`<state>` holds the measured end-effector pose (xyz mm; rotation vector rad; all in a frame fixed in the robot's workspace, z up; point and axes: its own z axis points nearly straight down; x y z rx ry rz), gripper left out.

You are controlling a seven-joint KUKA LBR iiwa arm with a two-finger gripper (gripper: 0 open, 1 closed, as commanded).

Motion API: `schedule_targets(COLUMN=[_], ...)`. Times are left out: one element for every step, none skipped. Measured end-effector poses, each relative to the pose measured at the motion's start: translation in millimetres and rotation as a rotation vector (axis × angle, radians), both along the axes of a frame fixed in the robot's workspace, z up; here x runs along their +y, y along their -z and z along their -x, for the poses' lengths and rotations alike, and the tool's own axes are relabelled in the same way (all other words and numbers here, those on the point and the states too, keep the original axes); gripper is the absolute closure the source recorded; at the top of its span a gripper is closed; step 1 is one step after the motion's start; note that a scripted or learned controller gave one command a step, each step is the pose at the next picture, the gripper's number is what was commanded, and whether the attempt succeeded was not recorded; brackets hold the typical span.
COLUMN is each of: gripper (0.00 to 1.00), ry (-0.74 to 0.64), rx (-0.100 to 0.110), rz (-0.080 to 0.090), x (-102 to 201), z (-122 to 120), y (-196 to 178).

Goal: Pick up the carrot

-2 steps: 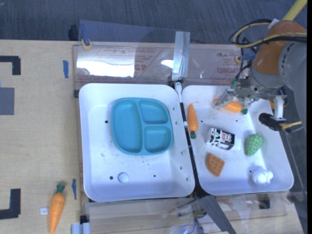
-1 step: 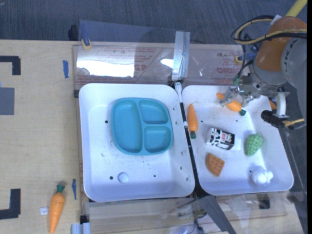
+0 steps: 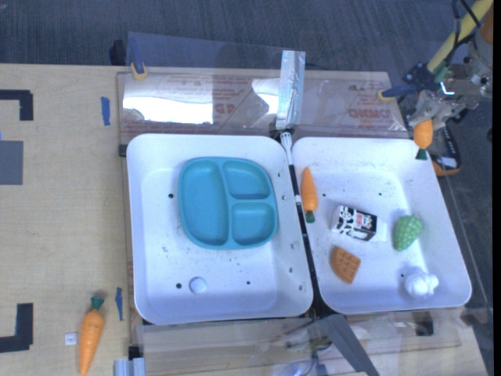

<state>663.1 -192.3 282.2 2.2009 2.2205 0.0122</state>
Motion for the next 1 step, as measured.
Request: schedule_targets(gripper=[1.00], ry=[-0.008], rx=[0.020], rz=[-0.007], x=[58.3], z=[-3.9], y=[45.6])
